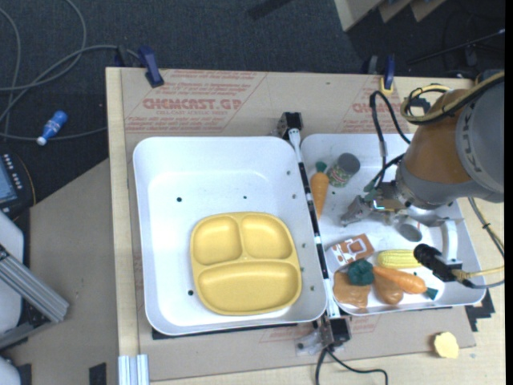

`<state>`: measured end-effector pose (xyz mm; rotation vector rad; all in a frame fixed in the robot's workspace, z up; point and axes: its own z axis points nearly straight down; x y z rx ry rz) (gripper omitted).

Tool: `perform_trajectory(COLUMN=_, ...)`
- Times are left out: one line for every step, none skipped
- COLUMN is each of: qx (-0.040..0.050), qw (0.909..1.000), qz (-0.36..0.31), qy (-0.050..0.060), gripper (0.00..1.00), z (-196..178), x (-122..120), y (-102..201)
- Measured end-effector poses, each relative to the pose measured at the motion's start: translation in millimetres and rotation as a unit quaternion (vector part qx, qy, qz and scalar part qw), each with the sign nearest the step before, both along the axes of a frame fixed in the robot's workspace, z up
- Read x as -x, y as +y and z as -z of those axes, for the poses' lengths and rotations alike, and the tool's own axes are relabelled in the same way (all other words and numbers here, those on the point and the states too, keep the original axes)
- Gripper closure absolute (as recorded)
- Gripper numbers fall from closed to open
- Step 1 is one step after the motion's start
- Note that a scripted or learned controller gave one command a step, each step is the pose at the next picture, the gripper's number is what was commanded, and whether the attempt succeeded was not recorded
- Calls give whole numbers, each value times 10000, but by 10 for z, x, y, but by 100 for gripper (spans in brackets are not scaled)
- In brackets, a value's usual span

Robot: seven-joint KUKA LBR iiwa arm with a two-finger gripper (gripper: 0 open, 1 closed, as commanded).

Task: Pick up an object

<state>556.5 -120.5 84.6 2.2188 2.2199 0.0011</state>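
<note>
My gripper (370, 207) hangs over the middle of the right bin (469, 291), below the grey and orange arm. To its left, a small orange carrot (319, 189) lies against the bin's left wall. A grey can (346, 167) sits just above and left of the gripper. Toward the front of the bin lie an orange and white card (353, 249), a yellow corn cob (398, 258), a larger carrot (402, 280), a dark green broccoli piece (361, 273) and a tan bread piece (351, 293). I see nothing between the fingers.
The left bin (160, 215) holds a yellow divided plate (244, 263). A small yellow piece (446, 344) lies on the bench at the front right, outside the bins. Blue clamps (149, 64) grip the bench's far edge.
</note>
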Motion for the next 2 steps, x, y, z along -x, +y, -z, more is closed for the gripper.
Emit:
perform_trajectory(qx=3, qw=10000, qz=-11, qy=-19, gripper=0, z=-5, x=-578, y=3)
perform_trajectory(qx=-81, qw=9995, qz=-53, qy=285, gripper=0, z=8, x=-992, y=48)
